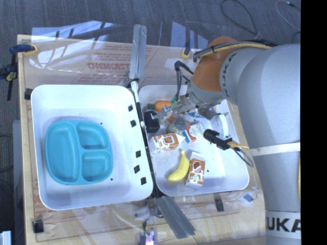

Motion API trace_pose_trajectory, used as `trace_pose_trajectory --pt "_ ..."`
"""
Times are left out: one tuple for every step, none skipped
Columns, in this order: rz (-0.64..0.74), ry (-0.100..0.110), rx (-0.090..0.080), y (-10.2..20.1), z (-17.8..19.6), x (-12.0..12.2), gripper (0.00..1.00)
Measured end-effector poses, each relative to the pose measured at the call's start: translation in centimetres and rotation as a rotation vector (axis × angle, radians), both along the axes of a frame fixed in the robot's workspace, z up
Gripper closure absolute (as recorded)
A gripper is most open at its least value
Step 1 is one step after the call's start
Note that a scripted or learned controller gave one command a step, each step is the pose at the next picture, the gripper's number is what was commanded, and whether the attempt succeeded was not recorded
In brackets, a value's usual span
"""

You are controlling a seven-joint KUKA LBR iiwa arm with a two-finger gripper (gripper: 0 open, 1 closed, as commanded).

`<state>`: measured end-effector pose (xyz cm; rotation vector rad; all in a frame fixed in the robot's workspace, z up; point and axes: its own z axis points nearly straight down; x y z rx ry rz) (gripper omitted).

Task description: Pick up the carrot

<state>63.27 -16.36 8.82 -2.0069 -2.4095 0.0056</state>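
We see the grey arm (260,86) reach in from the right and bend down over the far part of the right bin (240,175), its orange band above the wrist. The gripper (176,114) hangs low among the clutter there; we cannot tell how its fingers stand. The carrot (162,105) lies just left of the gripper, near the bin's far left corner. A banana (179,168) lies nearer us, and a blue tray (78,151) sits in the left bin (41,98).

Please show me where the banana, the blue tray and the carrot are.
banana (178,168), camera view, middle of its yellow curve.
blue tray (55,152), camera view, its large left compartment.
carrot (162,105), camera view, the orange part showing beside the gripper.
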Motion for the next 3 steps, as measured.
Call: trace_pose_trajectory --pt "0.263 0.015 -0.001 0.4 -0.1 1.9 0.00" --pt "0.269 0.007 -0.002 0.6 0.7 2.2 1.00" --pt "0.315 -0.002 -0.025 3.6 0.6 2.2 1.00"
